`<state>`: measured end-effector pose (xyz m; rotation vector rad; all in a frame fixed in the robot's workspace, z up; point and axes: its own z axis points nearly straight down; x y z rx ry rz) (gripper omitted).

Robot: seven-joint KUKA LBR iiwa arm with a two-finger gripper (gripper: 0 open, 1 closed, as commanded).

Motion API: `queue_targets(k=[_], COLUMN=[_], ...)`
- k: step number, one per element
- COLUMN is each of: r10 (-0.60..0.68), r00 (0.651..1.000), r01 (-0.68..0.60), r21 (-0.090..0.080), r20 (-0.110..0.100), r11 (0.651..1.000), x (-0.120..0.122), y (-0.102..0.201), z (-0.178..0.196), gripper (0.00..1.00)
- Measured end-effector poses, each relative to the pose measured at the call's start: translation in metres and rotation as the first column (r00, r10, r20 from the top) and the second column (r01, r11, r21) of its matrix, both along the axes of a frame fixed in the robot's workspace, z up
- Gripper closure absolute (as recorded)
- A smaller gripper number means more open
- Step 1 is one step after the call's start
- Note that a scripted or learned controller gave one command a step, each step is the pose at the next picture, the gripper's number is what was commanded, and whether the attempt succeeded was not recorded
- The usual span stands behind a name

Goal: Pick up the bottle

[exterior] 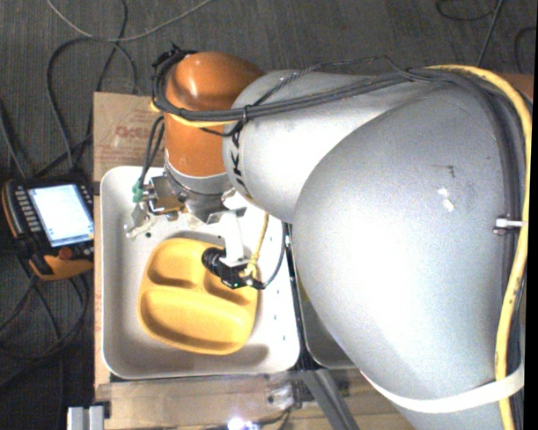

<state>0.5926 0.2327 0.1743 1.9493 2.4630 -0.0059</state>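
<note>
A big yellow bottle (194, 304) lies on its side in the left white bin (115, 337) and takes up most of the bin's floor. It is rounded, with a dent in its upper face. My gripper (146, 210) hangs below the orange wrist band (202, 110), over the bin's far left corner. It stands just beyond the bottle's upper left end and apart from it. Nothing shows between the gripper and the bottle.
My grey arm (392, 232) covers the right half of the view and hides most of the right bin (310, 348). A control tablet (56, 215) and cables lie on the floor to the left. Brown cardboard (122, 130) sits behind the left bin.
</note>
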Motion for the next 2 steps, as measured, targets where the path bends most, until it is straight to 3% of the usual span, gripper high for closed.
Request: queue_targets(k=[1, 2], r10=[-0.037, -0.034], r00=[0.999, 0.999], r01=[0.037, 0.034], r21=[0.000, -0.003], r20=[0.001, 0.001], r11=[0.999, 0.999], x=[0.062, 0.075], y=[-0.037, -0.042], z=[0.044, 0.022], gripper=[0.00, 0.00])
